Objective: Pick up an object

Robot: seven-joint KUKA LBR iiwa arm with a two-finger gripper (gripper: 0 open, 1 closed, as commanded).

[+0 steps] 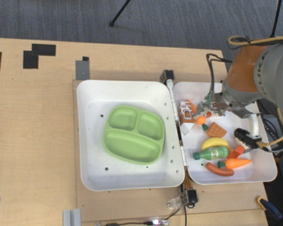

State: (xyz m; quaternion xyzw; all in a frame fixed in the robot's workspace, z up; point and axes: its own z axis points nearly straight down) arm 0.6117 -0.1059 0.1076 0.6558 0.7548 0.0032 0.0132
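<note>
While the left bin (87, 126) holds a smooth green divided plate (133, 134), the right bin (264, 171) carries small plastic toy foods: a yellow banana (215, 143), a green bottle (212, 153), a red sausage (220, 169), an orange carrot (237, 163) and a ridged orange waffle piece (216, 129). The gripper (205, 111) hangs low over that bin's upper left part, near a white-and-orange item (187, 109); whether it grips anything I cannot tell.

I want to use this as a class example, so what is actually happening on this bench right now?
A grey robot arm reaches into the right bin, its gripper low among small toy foods: a banana, a green bottle, a carrot, a sausage. Nothing looks lifted yet. The left bin holds a green divided plate.
</note>
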